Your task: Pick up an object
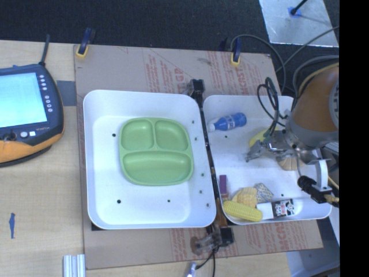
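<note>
The grey arm with its orange band is reaching in from the right edge of the surface, and its metal claw (256,150) is hanging low inside the right shallow white bin (245,105), near that bin's middle; whether it is gripping anything or how far it is spread cannot be told from this angle. A small yellow object (259,137) is lying just beside the claw, partly hidden by it. A blue plastic bottle with a white cap (227,122) is lying on its side toward the bin's far left corner. Along the near edge, a yellow corn cob toy (242,212) is resting by the near left corner, with a pale yellow lumpy item (247,196) touching it behind. The left shallow white bin (104,206) is carrying a light green divided plastic plate (155,151) at its centre. A tablet-like pendant with a lit screen (26,111) is sitting at the surface's left edge.
</note>
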Controlling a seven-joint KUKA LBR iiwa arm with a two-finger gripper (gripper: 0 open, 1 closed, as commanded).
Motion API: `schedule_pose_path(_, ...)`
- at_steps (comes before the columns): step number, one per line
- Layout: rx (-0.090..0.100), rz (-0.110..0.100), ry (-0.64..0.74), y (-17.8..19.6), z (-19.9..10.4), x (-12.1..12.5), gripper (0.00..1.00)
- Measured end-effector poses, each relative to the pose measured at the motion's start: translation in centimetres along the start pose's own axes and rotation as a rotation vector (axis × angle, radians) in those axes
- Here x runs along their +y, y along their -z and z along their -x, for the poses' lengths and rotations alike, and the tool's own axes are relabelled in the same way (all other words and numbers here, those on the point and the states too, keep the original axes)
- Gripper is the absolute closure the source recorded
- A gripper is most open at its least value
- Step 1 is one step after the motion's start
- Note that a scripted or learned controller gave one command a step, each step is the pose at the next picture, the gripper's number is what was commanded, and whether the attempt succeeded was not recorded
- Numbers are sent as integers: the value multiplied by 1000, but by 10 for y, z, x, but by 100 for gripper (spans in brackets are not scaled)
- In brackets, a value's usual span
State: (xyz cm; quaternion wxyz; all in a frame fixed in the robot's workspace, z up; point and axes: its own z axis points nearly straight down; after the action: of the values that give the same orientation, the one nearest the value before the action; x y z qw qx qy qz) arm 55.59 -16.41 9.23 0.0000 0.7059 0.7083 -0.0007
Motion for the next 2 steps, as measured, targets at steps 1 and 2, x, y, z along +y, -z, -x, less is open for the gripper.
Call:
schedule_pose_path(1,2,0,0,0,-9,75,0)
schedule_pose_path(2,0,-3,3,0,-34,52,0)
